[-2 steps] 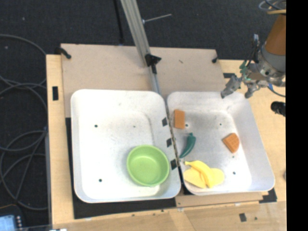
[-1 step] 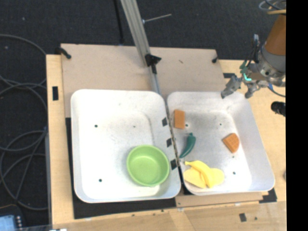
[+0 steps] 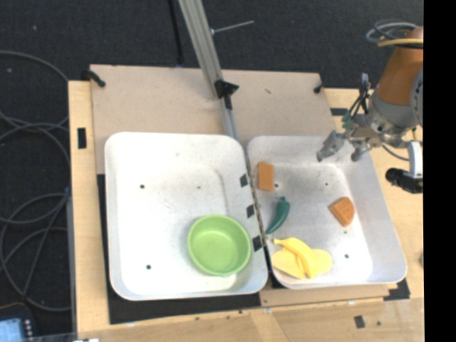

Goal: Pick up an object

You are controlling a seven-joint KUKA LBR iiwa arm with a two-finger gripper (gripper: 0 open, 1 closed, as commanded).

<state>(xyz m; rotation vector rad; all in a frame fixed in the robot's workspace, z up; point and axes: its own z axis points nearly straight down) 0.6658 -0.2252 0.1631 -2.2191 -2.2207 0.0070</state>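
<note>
**Objects lie in both bins, tool spread above the right one**

Objects you could pick sit mostly in the right bin (image 3: 370, 212), so take that bin as your landmark. Near its left wall, toward the far end, you see a small orange block (image 3: 266, 176). Just below that, still by the left wall, a green pepper-shaped piece (image 3: 278, 214) lies at a slant. At the near left corner a yellow banana-like bunch (image 3: 303, 257) rests on the floor of the bin, just beside the pepper's lower end. An orange wedge (image 3: 343, 210) lies apart from the rest, toward the right side of the bin.

Look at the far right corner of the same bin — the tool (image 3: 343, 150) hangs there over the rim, its two fingers spread apart with nothing between them. Behind it you can see the orange band and grey body of the arm (image 3: 399, 84) coming in from the right.

To the left of your landmark, the left bin (image 3: 142, 169) touches it along the shared edge — a green bowl (image 3: 219, 244) stands upright at its near right corner. Both bins rest on the counter (image 3: 178, 91).
</note>
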